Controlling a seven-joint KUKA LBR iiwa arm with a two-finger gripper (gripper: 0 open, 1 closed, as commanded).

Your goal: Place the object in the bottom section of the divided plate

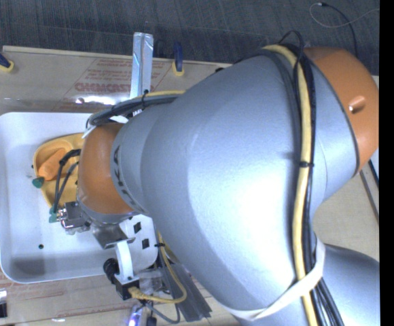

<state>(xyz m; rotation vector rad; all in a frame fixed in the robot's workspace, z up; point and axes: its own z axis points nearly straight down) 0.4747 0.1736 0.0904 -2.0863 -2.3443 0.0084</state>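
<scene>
Plate (pixel 53 160): yellow-orange, we log it at left-centre of the frame, lying in the white bin (pixel 10 182), partly hidden under the arm (pixel 251 182). Gripper: we cannot tell its state. Arm covers centre and right of frame.

Arm (pixel 251 182) comes in from right, covers most of the frame, overhangs right side of the bin (pixel 10 182). Bin sits on desk (pixel 47 304) at left. Divided plate (pixel 51 158) lies in bin's upper-middle part, largely under the arm's wrist. Wrist hardware (pixel 71 217) hangs over bin centre, just below-right of plate. Upright post (pixel 142 63) stands behind bin, at its far edge. Cable (pixel 339 15) lies on floor, top right.
</scene>
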